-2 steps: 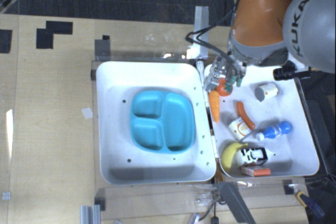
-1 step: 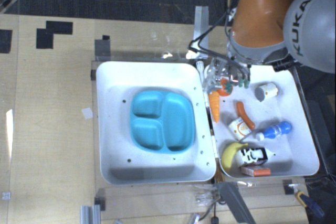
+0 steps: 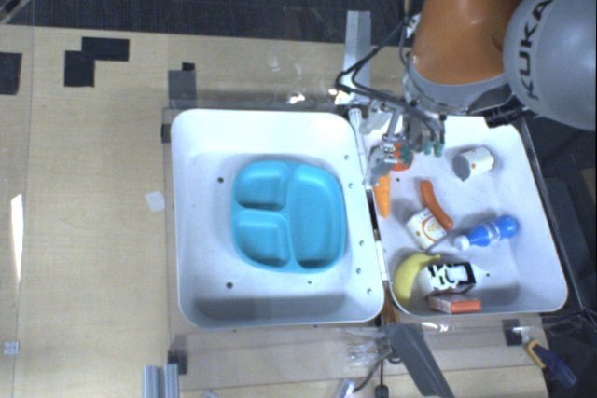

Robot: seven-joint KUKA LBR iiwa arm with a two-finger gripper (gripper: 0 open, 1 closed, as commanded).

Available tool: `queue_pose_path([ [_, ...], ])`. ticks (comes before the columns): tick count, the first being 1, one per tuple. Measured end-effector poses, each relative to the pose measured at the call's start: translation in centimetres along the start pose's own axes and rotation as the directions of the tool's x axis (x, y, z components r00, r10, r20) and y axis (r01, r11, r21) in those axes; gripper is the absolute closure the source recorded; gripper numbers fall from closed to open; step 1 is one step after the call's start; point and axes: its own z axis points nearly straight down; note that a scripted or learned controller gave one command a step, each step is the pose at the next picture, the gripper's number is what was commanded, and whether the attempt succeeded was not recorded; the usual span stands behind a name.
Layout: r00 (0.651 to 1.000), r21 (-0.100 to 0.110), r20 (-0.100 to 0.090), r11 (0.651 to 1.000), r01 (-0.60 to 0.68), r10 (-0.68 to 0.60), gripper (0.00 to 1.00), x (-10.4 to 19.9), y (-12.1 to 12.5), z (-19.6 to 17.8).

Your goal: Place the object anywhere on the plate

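Observation:
A blue plate (image 3: 284, 212) with three compartments lies in the middle of the left bin (image 3: 201, 294), with nothing on it. My gripper (image 3: 396, 150) hangs over the upper left corner of the right bin (image 3: 536, 228), close to the wall between the two bins. Just below it an orange carrot-like piece (image 3: 382, 194) lies against that wall. A small orange-red bit shows at the gripper's tip, and I cannot tell whether it is held.
The right bin holds an orange-brown sausage (image 3: 436, 204), a white cup (image 3: 474, 162), a blue bottle (image 3: 489, 233), a small round tin (image 3: 424, 226), a yellow banana (image 3: 409, 276), a black-and-white item (image 3: 451, 275) and a red box (image 3: 454, 304). Cables run above the bins.

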Motion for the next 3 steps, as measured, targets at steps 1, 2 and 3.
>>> queue_pose_path([
  [1, 1.000, -0.003, 0.009, 1.000, 0.000, 0.000, 1.00, -0.2, 0.2, -1.2],
  [2, 0.982, 0.000, -0.001, 0.982, 0.188, -0.188, 1.00, 2.3, 1.4, -0.7],
  [3, 0.929, 0.000, 0.004, 0.929, 0.370, -0.370, 1.00, 0.6, 4.2, 0.3],
])
